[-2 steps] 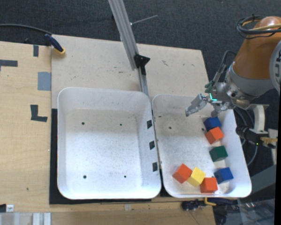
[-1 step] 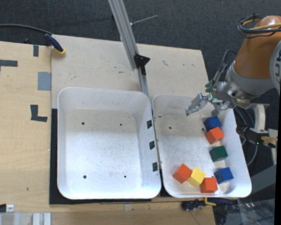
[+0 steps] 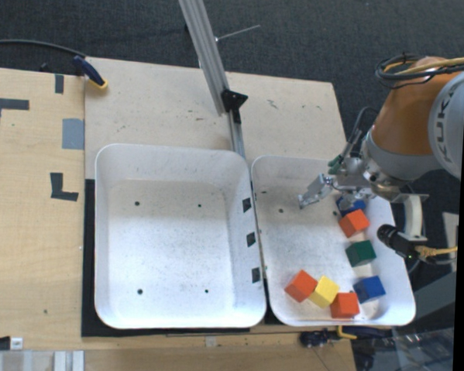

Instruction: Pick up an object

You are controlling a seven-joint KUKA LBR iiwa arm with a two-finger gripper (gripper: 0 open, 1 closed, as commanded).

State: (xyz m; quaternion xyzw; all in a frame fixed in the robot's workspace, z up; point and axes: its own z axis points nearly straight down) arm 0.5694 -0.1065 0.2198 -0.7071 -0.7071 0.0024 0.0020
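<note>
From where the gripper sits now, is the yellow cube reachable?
Probably yes. The gripper hangs over the right bin, and the yellow cube lies open from above, though orange cubes flank it closely.

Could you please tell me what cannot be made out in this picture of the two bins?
- Gripper: too small and blurred in the camera view to tell its finger state.
- Blue block under the wrist: mostly hidden by the arm.
- Right bin: its far right rim is covered by the arm.

The grey arm (image 3: 451, 115) bears part of its maker's lettering, cut by the frame edge, apparently "KU". No other text is legible.
</note>
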